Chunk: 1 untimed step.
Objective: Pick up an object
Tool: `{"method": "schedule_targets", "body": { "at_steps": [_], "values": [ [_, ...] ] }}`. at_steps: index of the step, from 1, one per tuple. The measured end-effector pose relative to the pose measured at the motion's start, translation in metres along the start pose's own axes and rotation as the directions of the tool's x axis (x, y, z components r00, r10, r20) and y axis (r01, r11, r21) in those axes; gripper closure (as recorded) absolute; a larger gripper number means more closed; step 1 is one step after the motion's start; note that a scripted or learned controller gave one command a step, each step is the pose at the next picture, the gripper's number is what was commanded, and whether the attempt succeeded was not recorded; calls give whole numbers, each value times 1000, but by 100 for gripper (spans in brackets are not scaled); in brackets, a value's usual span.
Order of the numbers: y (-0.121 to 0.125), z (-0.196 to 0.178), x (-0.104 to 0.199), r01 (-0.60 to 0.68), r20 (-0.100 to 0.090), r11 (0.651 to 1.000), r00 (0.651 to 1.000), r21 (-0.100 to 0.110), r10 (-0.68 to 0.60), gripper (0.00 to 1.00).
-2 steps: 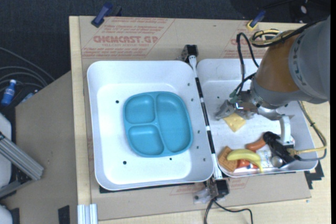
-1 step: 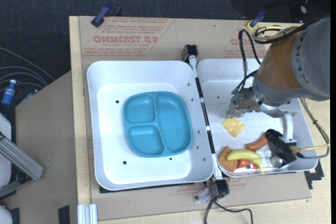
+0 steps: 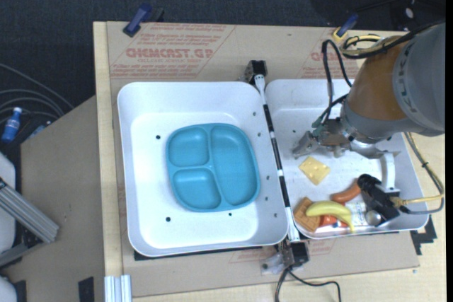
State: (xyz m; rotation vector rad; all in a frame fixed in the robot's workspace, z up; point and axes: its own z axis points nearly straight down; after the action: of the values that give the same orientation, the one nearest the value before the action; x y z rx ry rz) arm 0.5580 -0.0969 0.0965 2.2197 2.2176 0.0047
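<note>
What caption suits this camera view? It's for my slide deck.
KUKA arm's claw hovers over the right bin near a cheese slice; blue divided plate in the left bin.

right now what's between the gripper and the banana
In the camera view, the yellow cheese wedge lies between the gripper and the banana, on the right bin's floor.

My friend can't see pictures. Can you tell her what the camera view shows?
A grey and orange robot arm reaches into the right white bin, its tool just above a yellow cheese slice. A banana lies nearby; the left bin holds a blue divided plate.
</note>
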Motion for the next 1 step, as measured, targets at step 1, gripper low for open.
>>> {"method": "schedule_targets", "body": {
  "at_steps": [1],
  "values": [
    [77, 12, -2, 2, 0, 1000, 1000, 4, -2, 0]
  ]
}}
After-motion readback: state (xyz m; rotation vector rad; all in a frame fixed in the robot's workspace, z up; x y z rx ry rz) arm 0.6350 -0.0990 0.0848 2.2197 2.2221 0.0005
